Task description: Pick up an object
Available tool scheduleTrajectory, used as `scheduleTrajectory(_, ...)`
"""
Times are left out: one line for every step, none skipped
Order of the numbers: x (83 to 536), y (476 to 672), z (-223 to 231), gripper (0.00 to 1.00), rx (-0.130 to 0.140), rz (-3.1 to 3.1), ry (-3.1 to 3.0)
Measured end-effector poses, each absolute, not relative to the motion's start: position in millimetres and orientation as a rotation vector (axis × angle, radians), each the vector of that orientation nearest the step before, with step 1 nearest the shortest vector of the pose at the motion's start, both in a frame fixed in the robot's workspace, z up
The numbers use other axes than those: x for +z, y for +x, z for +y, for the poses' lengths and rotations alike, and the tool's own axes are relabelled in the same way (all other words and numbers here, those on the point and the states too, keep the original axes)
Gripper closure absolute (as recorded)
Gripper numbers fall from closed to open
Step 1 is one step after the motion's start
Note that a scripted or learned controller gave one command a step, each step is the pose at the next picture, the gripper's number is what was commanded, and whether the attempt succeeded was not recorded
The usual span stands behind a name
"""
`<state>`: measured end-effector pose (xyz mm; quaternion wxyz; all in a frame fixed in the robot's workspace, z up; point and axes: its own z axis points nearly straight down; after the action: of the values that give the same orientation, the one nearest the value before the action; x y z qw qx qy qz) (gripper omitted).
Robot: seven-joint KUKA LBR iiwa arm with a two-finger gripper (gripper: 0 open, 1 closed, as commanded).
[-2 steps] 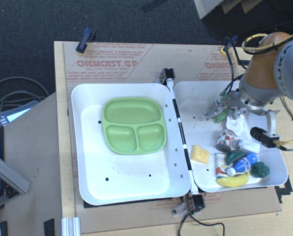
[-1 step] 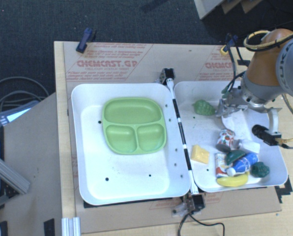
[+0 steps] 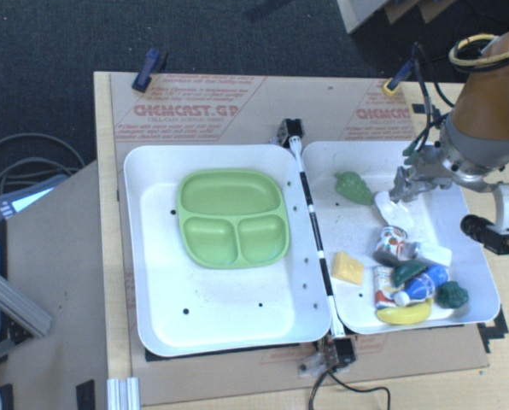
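Observation:
The right bin (image 3: 468,229) holds a green lumpy toy (image 3: 353,187) near its back left, a yellow cheese wedge (image 3: 349,268), a red and white can (image 3: 393,243), a dark green piece (image 3: 410,272), a blue piece (image 3: 429,281), a dark green broccoli-like piece (image 3: 451,295), a yellow banana (image 3: 406,315) and some white items (image 3: 406,220). My gripper (image 3: 405,185) hangs low over the back of this bin, just right of the green toy and above the white items. Nothing shows between its fingers.
The left bin (image 3: 152,254) holds a light green divided tray (image 3: 233,217). A black divider clamp (image 3: 291,130) sits between the bins at the back. Blue clips (image 3: 147,69) mark the board's far corners. The arm's grey body (image 3: 485,101) fills the upper right.

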<state>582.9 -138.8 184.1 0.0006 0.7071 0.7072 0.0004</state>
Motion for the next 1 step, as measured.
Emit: scheduleTrajectory(183.7,582.6,-138.9,0.00,0.000,2.221,2.221)
